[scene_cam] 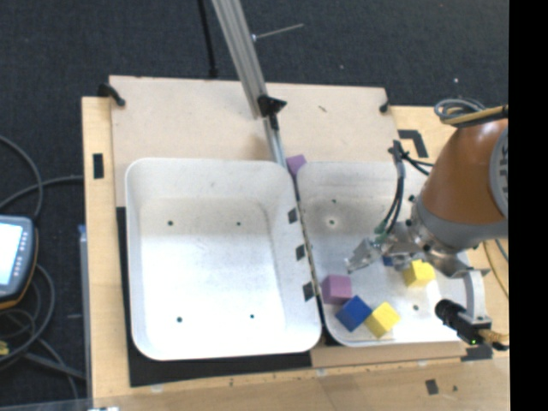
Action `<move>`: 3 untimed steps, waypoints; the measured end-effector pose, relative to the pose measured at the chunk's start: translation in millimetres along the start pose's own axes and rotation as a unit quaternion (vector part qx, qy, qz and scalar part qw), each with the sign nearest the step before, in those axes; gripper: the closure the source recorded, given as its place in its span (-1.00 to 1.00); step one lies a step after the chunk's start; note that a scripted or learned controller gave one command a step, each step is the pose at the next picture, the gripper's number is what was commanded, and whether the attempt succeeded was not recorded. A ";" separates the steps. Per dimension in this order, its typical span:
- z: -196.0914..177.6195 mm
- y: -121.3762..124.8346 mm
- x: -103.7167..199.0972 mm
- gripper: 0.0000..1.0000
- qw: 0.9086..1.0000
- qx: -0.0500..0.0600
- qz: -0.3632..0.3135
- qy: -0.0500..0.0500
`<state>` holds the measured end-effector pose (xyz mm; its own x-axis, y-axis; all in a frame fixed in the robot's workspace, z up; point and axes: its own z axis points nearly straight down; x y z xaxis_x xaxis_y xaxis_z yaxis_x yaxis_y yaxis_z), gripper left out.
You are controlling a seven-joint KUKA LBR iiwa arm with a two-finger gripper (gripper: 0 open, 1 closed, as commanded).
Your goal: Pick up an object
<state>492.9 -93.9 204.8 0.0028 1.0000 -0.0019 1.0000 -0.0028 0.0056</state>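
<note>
over the right bin [342, 187] my jaws [370, 253] hang low; whether they are parted or closed i cannot tell, and nothing shows between them. nearest pick is the purple block [336, 287], just below-left, beside a blue block [353, 312] and yellow block [384, 318]. i should centre over one block alone, clear of its neighbours, then descend straight.

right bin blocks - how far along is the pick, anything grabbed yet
Done: the arm has reached over the right bin, its gripper low above the floor. In hand: nothing visible between the fingers. Left: the whole grasp and lift. The purple block, blue block and two yellow blocks all sit on the bin floor, and a small purple block rests at the bins' top edge.
</note>
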 end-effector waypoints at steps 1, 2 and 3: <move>86.1 -5.8 4.3 -1.00 1.000 -0.001 -0.003 0.000; 78.5 -5.9 3.6 1.00 1.000 0.000 0.001 0.001; 78.9 -6.0 3.7 -1.00 1.000 0.000 0.002 0.001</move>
<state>487.4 -90.3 125.8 0.0072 1.0000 -0.0008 1.0000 -0.0072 0.0063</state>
